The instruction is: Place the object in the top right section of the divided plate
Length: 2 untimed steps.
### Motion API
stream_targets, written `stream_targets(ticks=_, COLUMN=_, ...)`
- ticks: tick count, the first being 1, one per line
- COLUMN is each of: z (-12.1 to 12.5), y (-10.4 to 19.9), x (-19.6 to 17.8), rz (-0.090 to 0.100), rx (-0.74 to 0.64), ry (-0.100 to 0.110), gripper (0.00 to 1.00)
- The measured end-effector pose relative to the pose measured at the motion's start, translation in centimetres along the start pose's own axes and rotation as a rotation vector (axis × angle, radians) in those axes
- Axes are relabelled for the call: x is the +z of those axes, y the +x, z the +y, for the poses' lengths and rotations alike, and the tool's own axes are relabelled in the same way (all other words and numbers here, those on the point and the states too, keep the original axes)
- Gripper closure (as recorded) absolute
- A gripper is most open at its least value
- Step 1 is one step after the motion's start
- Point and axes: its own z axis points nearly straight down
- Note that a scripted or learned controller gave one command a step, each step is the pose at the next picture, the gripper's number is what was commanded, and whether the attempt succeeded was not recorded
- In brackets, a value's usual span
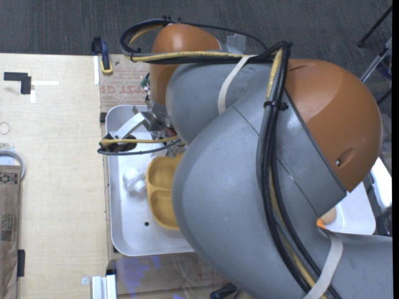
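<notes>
Big grey arm [249, 167] covers frame middle. Yellow divided plate [161, 195] peeks out in white bin [124, 229]. White object [133, 180] beside plate, not placed yet. Jaws: cannot tell.

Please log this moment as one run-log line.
arm: over bin | divided plate: yellow, in white bin | white object: beside plate, in bin

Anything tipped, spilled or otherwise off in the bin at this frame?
Nothing clearly wrong. The yellow divided plate lies flat in the white bin, with a small white object on the bin floor beside it, outside the plate. The arm hides the rest of the plate.
</notes>
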Motion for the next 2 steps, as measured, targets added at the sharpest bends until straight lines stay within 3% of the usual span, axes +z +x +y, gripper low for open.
stream_targets(ticks=1, z=1.5, y=2.0, x=-0.9, rz=-0.02, rx=0.334, ry=0.002, gripper=1.0)
stream_targets(ticks=2, z=6.5, y=-1.3, x=2.1, rz=0.002, rx=0.373, ry=0.001, gripper=1.0)
